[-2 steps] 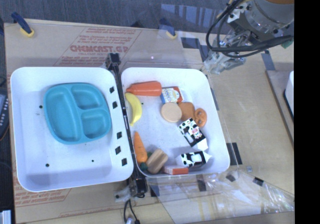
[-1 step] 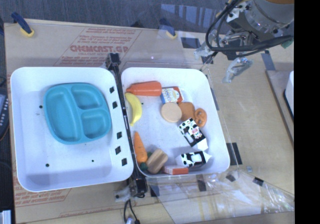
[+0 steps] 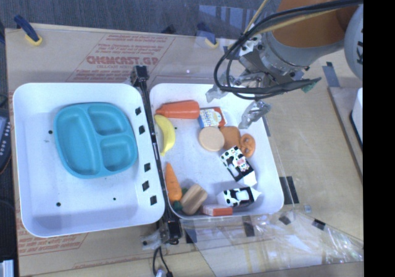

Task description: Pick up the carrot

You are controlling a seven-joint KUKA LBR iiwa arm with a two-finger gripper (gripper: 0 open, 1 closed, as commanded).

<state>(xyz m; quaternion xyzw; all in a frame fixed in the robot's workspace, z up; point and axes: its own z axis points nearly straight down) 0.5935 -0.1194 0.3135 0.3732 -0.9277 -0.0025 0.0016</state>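
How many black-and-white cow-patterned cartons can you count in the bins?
2. One cow-patterned carton lies mid-right in the right bin; the other sits at its near right corner. Others could be hidden beneath the toys.

Two white bins sit side by side: the left bin [image 3: 37, 208] and the right bin [image 3: 271, 171]. One blue divided plate [image 3: 95, 139] lies in the left. In the right I count two carrots, a long one [image 3: 179, 109] and a short one [image 3: 173, 183], one banana [image 3: 165, 134], and two black-and-white cartons [image 3: 234, 161] [image 3: 239, 196].
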